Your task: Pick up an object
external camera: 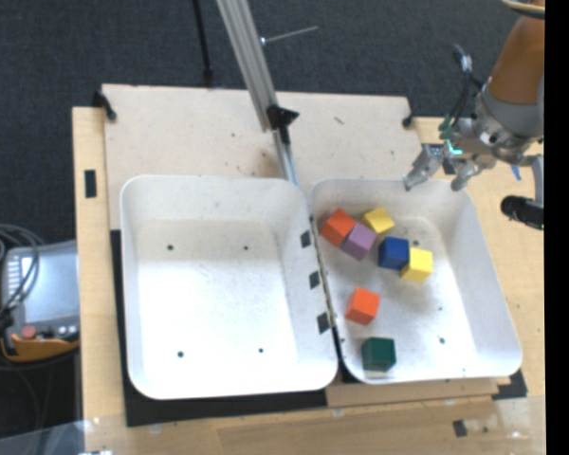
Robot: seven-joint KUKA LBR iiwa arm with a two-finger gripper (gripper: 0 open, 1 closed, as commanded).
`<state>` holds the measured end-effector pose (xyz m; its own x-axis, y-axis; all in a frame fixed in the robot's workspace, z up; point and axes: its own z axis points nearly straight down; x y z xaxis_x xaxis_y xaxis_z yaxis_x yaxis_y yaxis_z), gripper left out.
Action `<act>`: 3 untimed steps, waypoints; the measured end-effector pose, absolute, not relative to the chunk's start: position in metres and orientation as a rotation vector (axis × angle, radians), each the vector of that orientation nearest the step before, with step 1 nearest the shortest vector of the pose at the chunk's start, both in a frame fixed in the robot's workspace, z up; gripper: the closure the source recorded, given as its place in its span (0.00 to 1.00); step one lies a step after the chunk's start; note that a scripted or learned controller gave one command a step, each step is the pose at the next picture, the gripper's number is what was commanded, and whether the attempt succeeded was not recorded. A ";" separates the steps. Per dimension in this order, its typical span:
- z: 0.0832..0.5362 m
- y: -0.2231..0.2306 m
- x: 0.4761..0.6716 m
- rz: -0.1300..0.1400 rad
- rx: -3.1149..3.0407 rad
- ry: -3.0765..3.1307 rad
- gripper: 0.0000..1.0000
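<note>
Pale wooden bench [218, 131] on dark carpet [76, 27]; jaws [438, 176] spread open over right bin [484, 254].

Open floor in the left bin, blocks crowding the right bin

The left bin [218, 282] offers bare floor throughout; the right bin [474, 330] has open floor along its right side and front right, while the orange block [339, 227], purple block [359, 241], yellow block [378, 221], blue block [394, 252] and second yellow block [417, 263] cluster tight at the rear, with a slanted metal rail [251, 55] overhanging the divide
</note>
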<state>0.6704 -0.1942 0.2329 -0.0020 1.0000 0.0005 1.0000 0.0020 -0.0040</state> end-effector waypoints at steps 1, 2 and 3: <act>0.236 -0.195 0.671 0.004 -2.217 -2.229 0.00; 0.175 -0.199 0.668 0.006 -2.220 -2.222 0.00; 0.133 -0.203 0.673 0.003 -2.220 -2.226 0.00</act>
<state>0.6731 -0.2030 0.1328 -0.0026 1.0000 -0.0028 1.0000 0.0026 0.0004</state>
